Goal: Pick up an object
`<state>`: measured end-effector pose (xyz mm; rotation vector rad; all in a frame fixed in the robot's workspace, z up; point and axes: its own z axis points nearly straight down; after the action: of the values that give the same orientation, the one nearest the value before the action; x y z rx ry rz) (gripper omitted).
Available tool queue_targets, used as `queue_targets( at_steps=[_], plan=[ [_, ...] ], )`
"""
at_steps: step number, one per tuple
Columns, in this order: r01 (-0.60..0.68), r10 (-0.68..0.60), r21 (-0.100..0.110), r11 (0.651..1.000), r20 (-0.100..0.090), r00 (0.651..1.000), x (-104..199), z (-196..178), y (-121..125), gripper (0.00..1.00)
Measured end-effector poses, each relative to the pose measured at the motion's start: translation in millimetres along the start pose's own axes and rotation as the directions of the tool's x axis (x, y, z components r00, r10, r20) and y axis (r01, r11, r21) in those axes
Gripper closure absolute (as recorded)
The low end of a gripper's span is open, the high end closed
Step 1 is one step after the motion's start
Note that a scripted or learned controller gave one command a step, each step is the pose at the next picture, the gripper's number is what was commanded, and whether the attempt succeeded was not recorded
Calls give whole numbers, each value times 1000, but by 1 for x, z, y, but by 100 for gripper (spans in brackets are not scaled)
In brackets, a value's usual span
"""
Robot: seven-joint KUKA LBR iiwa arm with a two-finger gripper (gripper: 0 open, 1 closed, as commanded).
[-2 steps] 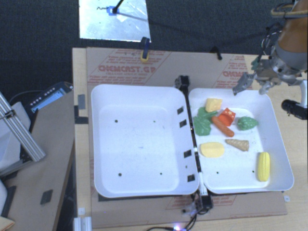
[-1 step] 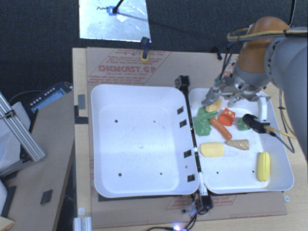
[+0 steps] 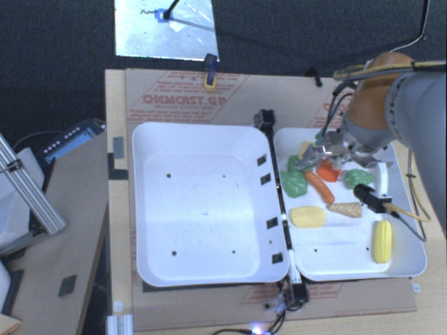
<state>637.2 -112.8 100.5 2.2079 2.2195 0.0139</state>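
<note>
Two shallow white bins (image 3: 202, 208) on a cardboard-topped bench (image 3: 188, 93), dark carpet behind, right bin (image 3: 349, 260) holding plastic toy food (yellow corn cob (image 3: 381, 241), orange carrot (image 3: 320, 185)), gripper (image 3: 318, 155) low among it, finger state indiscernible.

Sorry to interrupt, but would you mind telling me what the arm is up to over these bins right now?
The arm has its end effector lowered into the right bin, over a cluster of toy food near the bin's far side. Around it lie a carrot, a green leafy piece, a yellow round piece and a corn cob. Nothing is visibly held yet. The left bin sits beside it.
</note>
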Motion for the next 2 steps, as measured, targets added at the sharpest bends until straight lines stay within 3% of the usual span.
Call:
queue_targets(
  at_steps=[1,2],
  plan=[
    [0,0,-1,1000,1,1000,-1,-9,0,100],
    [-9,10,24,1000,-3,1000,-15,17,-110,100]
  ],
)
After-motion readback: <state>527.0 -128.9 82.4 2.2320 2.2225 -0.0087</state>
